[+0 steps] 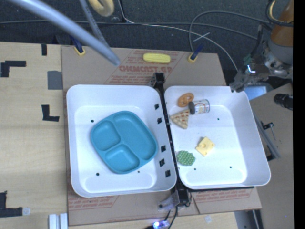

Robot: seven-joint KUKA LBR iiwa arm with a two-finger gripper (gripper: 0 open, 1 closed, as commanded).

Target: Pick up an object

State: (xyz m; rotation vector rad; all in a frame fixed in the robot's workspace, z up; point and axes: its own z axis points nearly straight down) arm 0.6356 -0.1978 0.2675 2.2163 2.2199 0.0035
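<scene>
- My gripper [240, 82] is hovering at the right bin's [248, 175] upper right corner, well apart from the shaker [200, 107], cracker [180, 119], pretzel [185, 99], cheese [205, 146] and green piece [186, 158] lying inside.
- I cannot tell its state; it is dark and blurred.
- A blue tray [124, 141] is sitting in the left bin [76, 142]; a banana [156, 57] is lying beyond both.

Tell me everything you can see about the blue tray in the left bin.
The blue divided tray looks like smooth plastic, light blue, with rounded corners and three compartments: one large, two smaller. It lies flat and right side up on the floor of the left bin, turned at a slant to the bin's walls and clear of them. Its compartments hold nothing, and only the bin floor touches it.
</scene>
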